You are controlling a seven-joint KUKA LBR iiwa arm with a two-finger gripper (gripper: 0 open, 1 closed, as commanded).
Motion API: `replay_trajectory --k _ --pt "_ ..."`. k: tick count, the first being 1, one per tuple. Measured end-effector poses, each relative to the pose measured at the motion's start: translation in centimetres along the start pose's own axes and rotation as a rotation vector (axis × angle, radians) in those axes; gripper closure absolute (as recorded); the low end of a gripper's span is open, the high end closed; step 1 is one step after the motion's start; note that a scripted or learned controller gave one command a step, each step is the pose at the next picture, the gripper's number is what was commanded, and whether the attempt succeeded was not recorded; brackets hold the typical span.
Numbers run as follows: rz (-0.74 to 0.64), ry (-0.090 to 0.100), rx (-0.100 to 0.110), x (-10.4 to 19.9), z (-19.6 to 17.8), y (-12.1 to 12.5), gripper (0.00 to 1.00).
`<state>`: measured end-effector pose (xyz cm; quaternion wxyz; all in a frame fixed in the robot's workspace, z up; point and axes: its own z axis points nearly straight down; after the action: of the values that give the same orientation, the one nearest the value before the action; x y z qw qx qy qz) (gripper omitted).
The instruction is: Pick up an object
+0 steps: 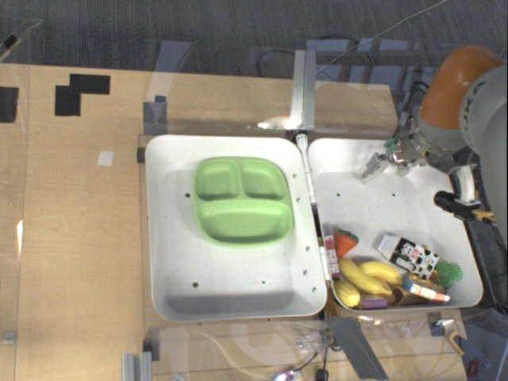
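My gripper [382, 167] hangs over the far part of the right bin [397, 205], near its back wall. Its two silver fingers stand apart with nothing between them, so it is open. The objects lie in a heap along the bin's near edge, well away from the gripper: two yellow bananas [369, 276], an orange carrot-like toy [345, 243], a black-and-white patterned box [409, 254], a green toy [449, 273] and a marker [425, 290].
The left bin [171, 236] holds a green divided plate [240, 198]. A metal divider [311, 205] separates the two bins. The grey arm with its orange band [456, 78] reaches in from the right, over the right bin's far corner.
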<state>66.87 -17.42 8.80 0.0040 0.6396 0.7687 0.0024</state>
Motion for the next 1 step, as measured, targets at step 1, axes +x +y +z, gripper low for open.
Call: replay_trajectory --k 1 --pt "0.024 0.000 -0.002 1.89 -0.20 -4.68 0.00"
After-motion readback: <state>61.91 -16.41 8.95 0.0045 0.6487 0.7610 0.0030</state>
